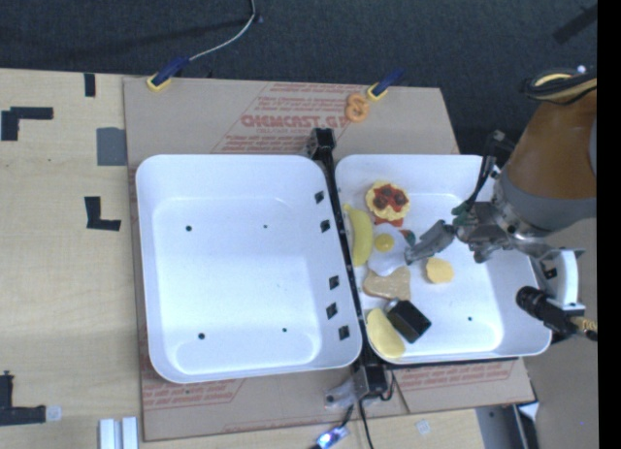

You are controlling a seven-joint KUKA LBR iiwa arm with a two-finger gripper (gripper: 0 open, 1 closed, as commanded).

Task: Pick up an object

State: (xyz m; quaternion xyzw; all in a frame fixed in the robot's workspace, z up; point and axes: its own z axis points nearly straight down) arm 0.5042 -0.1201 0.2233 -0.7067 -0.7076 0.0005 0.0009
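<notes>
While the grey arm reached in from the right:
Fingers [419, 247]: opening could not be told; low in right white bin [485, 336];
Small round yellow piece [439, 271]: just beside fingers;
Yellow banana [360, 235]: along bin's left wall.

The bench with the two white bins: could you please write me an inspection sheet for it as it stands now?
Surface: left bin and right bin sit side by side on a cardboard sheet over the wooden bench.
Job's things: in the right bin, a banana, a red-topped round piece, a tan wedge, a black block, a yellow lump and a small yellow piece.
Clutter: an orange ring on the cardboard.
Grippers: pincer low over the right bin; grip unclear.
Cables: a white cable on the dark floor.
Surroundings: black tape marks on the bench.
</notes>
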